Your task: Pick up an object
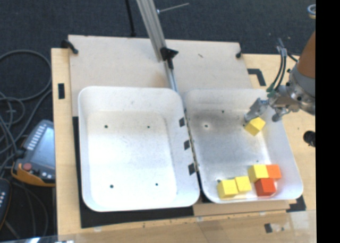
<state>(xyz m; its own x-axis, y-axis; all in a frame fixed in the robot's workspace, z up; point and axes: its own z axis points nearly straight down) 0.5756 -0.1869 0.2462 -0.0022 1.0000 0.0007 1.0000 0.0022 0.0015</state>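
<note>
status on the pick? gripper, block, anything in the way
Gripper over right bin, right at a yellow block; grip not confirmable. Other yellow and orange blocks clustered at near edge, apart from it.

A: How is the light here?

B: Bright and even, falling from overhead. The two shallow white plastic bins (133, 149) look almost washed out, with little glare.

A: Any shadows?

B: Soft ones only. A thin dark edge runs under the bins at six o'clock on the pale wooden counter (117, 59), and the small yellow cube (255, 126) casts a faint smudge beneath itself.

A: Sharpness?

B: Mildly soft all over, grainy. The dark floor at twelve o'clock loses detail, and the grey claw (264, 110) at three o'clock is slightly blurred.
</note>
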